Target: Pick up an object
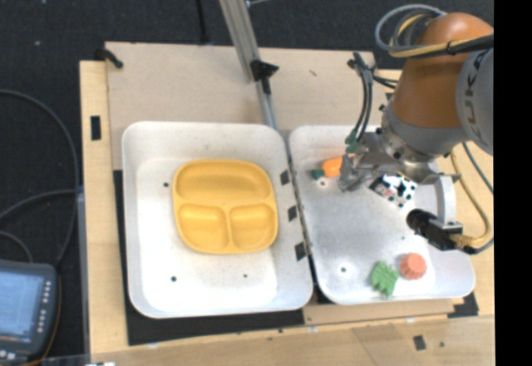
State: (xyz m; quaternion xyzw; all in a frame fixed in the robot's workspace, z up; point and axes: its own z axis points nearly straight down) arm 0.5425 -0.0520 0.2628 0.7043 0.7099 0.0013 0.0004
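Observation:
My gripper (352,176) hangs over the upper left part of the right bin (349,231), reaching down from the grey and orange arm. A small orange object (332,166) lies just left of the fingertips, touching or nearly touching them. A tiny green piece (317,176) sits beside it. A black-and-white spotted object (397,188) lies just right of the gripper, partly under the wrist. Near the bin's front edge rest a green object (383,277) and a reddish-orange round object (412,266).
The left bin (150,273) holds a yellow divided plate (224,205). A slanted aluminium pole (241,32) rises behind the bins. A black fitting with cables (432,227) sticks out from the arm over the right bin's right side.

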